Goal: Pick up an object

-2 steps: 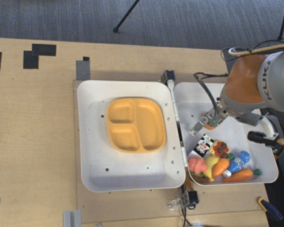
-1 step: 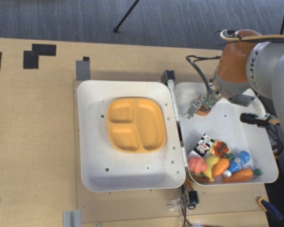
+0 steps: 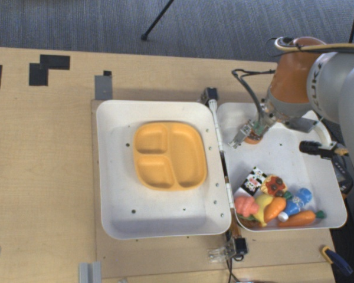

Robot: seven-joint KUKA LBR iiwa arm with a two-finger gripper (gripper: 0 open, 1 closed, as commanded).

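A heap of small toys (image 3: pixel 275 200) lies in the near corner of the right bin (image 3: pixel 318 175): a pink piece (image 3: pixel 245 206) at the left, a black-and-white piece (image 3: pixel 255 180) just beyond it, a yellow piece and an orange carrot shape (image 3: pixel 275 208) in the middle, a blue piece (image 3: pixel 299 199) to the right, and a longer orange carrot (image 3: pixel 297 219) along the near wall. The hand (image 3: pixel 248 133) hangs over the far left part of that bin, well apart from the heap; something small and orange shows at its tip, but whether its fingers are open or closed on anything cannot be told. The arm (image 3: pixel 318 81) reaches in from the right. The left bin (image 3: pixel 115 175) holds a yellow divided plate (image 3: pixel 168 155). Both bins sit on the wooden counter (image 3: pixel 41 175).
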